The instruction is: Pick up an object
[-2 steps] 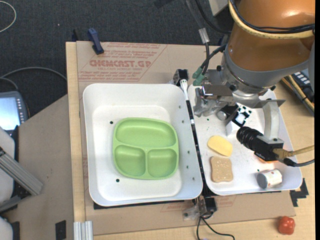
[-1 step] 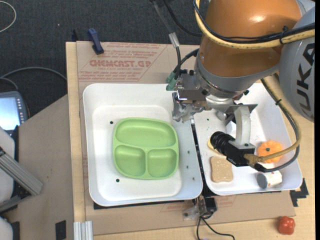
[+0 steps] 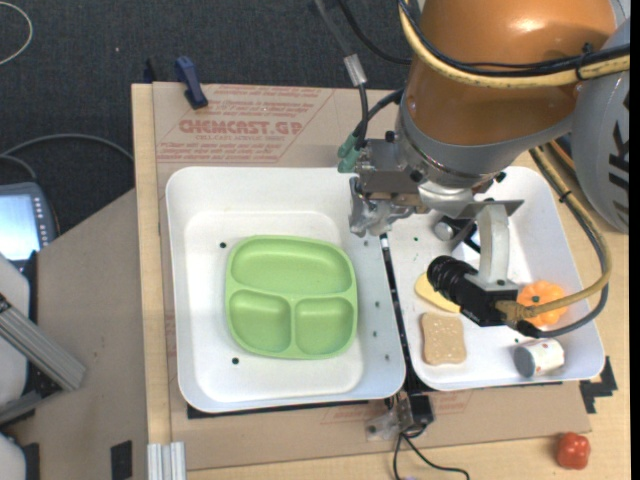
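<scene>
You see the grey two-finger gripper (image 3: 380,218) above the white bins' (image 3: 190,268) divide, beside the green three-compartment plastic tray (image 3: 292,296); its grip is unreadable.

Bright even overhead light. Glare on orange band (image 3: 510,28) upper right, band slightly soft. White bins (image 3: 190,268) near blown out. Soft short shadows. Centre sharp.
</scene>
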You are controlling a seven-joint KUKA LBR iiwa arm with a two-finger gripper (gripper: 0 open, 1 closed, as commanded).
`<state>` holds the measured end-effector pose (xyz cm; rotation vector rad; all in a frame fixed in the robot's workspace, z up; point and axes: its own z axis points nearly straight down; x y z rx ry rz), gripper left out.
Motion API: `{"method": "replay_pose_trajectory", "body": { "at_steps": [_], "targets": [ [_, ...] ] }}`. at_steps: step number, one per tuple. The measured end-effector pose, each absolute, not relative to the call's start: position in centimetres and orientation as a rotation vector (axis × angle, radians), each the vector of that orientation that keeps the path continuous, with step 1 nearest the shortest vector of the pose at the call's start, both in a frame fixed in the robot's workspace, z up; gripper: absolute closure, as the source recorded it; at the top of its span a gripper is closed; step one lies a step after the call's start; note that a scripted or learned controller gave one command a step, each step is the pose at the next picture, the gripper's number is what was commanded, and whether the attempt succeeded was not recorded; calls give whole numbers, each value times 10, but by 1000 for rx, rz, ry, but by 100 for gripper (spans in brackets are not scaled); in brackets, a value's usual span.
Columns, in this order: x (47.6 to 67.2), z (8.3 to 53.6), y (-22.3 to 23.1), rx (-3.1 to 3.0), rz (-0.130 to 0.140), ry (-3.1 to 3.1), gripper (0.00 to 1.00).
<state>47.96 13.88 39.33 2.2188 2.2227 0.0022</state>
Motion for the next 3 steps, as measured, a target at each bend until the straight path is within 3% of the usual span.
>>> {"method": "replay_pose_trajectory", "body": {
  "at_steps": [3],
  "targets": [
    [481, 424, 140, 2214, 8, 2223, 100]
  ]
}}
